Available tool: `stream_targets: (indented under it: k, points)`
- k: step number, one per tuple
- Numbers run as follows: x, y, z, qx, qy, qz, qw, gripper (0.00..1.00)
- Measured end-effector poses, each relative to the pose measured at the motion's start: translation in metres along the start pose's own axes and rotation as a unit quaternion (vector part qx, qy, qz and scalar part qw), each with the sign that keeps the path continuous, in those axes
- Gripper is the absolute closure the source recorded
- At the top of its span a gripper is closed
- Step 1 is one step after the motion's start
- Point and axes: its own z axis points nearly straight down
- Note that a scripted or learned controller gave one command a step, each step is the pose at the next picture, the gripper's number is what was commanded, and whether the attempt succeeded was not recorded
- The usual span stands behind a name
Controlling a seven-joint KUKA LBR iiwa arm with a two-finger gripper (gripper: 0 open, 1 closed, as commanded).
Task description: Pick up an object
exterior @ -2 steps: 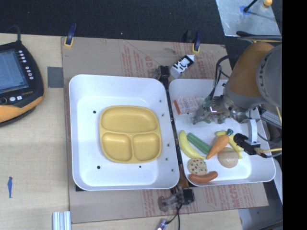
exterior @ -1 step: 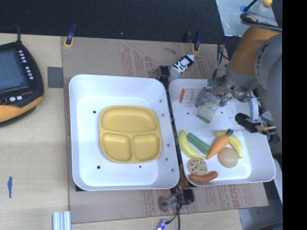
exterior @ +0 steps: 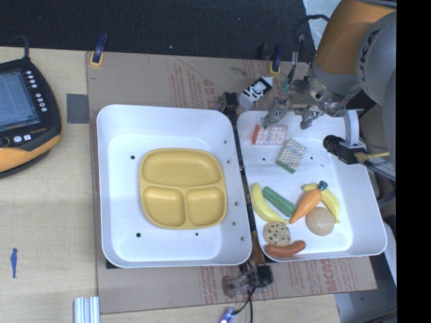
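From my seat, the arm point(exterior: 357, 39) runs off the top and right edges, so I see just its lower part. The gripper point(exterior: 291, 116) is a dark tangle over the right bin's point(exterior: 367, 207) far rim; I cannot make out its fingers. The handheld screen point(exterior: 23, 116) is cut by the left edge. The small box's point(exterior: 291, 155) print is too fine to read.

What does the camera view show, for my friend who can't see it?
A robot gripper hovers over the right bin, above a small red and white packet. Toy foods lie nearer the front. The left bin holds a yellow divided tray.
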Motion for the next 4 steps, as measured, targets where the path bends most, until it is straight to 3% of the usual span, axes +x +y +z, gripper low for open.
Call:
stream_targets:
  k: [1,2,3,4]
  points:
    - [-0.061,-0.030,0.072,0.004,-0.002,0.001,1.0000,0.00]
    - [-0.032,-0.026,0.099,0.000,-0.003,0.000,1.0000,0.00]
    - [-0.034,-0.025,0.087,-0.001,-0.004,-0.001,1.0000,1.00]
    - [-0.034,-0.025,0.087,0.000,-0.004,-0.001,1.0000,0.00]
